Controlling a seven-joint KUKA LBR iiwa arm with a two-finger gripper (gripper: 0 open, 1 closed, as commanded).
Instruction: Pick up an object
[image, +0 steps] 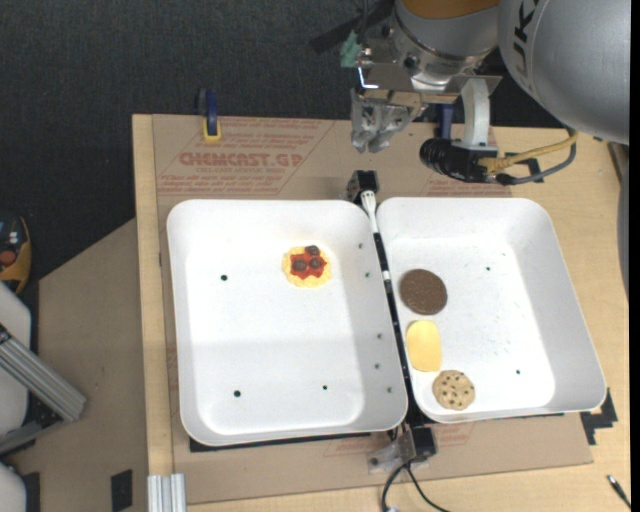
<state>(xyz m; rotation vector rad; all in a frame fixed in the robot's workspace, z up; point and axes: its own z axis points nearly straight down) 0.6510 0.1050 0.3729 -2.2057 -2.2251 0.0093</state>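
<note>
Brown board (250, 150) covers the bench, printed with red lettering and pinned by a blue-and-yellow clamp (209, 113) near its far left corner; dark carpet (90, 60) lies beyond its far edge. Two shallow white bins sit side by side on the board, their inner rims touching along a seam held by a black clip (364, 185) at the far end. Left bin (200, 330): wide bare floor on all sides of a single item — a small yellow tart with red and dark topping (308, 266), lying toward the far side, right of centre, well clear of every wall. Right bin (530, 300): three items in a line close against its left wall, leaving the middle and right of the floor open. From far to near these are a dark brown round cookie (423, 291), a pale yellow oblong piece (424, 345) just beside it, and a chocolate-chip cookie (453, 389) near the front left corner. The gripper (375, 130) hangs beyond the far rims of both bins, above the board near the clip and well apart from every item; nothing is between its fingers. The metal tips read as close together, though whether fully closed I cannot tell. A black cable (500, 165) loops beside the wrist.
</note>
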